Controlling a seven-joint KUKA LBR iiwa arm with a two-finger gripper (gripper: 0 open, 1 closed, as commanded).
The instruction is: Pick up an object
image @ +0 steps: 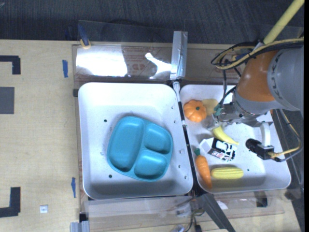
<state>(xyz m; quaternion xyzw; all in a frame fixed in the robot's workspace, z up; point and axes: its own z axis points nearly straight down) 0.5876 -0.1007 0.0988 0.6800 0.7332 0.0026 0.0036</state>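
A pale wooden counter (pixel 38 144) carries two shallow white bins side by side, seen from above. The left bin (pixel 91 100) holds a blue divided plate (pixel 139 148) with three sections, lying flat near its middle. The right bin (pixel 275 170) holds a small orange pumpkin (pixel 195 110) near its far left corner, a banana (pixel 223 134) running diagonally from upper left to lower right, a black-and-white card (pixel 221 150) just below it, a carrot (pixel 203 169) along the left wall pointing lengthwise down the bin, and a corn cob (pixel 227 172) lying crosswise near the front. The gripper (pixel 219 115) sits low in the right bin, just above the banana's upper end; whether it is open or closed cannot be made out.
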